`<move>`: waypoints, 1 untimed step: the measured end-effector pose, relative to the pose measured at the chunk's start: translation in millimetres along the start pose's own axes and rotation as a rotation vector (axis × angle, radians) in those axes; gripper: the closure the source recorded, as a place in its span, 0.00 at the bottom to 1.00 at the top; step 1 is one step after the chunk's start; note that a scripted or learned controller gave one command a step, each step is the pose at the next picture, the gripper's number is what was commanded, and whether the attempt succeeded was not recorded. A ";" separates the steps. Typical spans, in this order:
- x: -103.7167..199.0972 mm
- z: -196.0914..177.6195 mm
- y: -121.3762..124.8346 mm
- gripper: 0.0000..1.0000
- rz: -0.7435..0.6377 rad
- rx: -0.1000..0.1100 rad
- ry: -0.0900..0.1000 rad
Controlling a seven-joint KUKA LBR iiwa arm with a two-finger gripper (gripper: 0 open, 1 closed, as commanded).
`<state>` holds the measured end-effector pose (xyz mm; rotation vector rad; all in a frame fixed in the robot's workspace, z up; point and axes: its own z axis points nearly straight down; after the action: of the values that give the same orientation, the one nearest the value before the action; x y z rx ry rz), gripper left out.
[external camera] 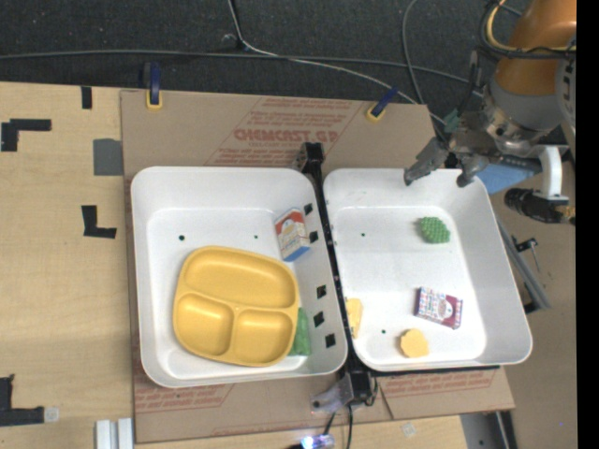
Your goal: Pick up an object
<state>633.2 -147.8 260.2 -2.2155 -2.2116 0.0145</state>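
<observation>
Camera view, looking down at a slant. Gripper (436, 167) hangs at the far rim of the right bin (505, 279), fingers spread wide, nothing between them. Arm comes in from the right, orange band above the wrist.

Nearest the claw: a green knobbly ball (432, 229), just below it on the bin floor, lying free with bare white around it. Likeliest pick, in my judgement, since it sits almost under the open fingers and nothing crowds it.

Farther from the claw, toward the bin's near side: a small purple-and-white packet (438, 307), lying flat. Beyond that, a yellow-orange chunk (413, 343) close to the near wall. A yellow piece (354, 314) lies against the divider side, awkward for a two-finger grip so close to the wall.

Farthest, across the divider in the left bin (150, 251): a small red, white and blue carton (293, 233) standing near the divider; a yellow compartment tray (236, 304) taking up much of the floor; something green (301, 335) wedged between the tray's edge and the wall, partly hidden.

No object lifted yet; the pick remains to be done.
</observation>
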 end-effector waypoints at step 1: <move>0.5 -8.5 1.9 0.00 -0.003 -0.013 -0.002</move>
<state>635.2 -147.4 268.7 -2.2196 -2.2225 0.0021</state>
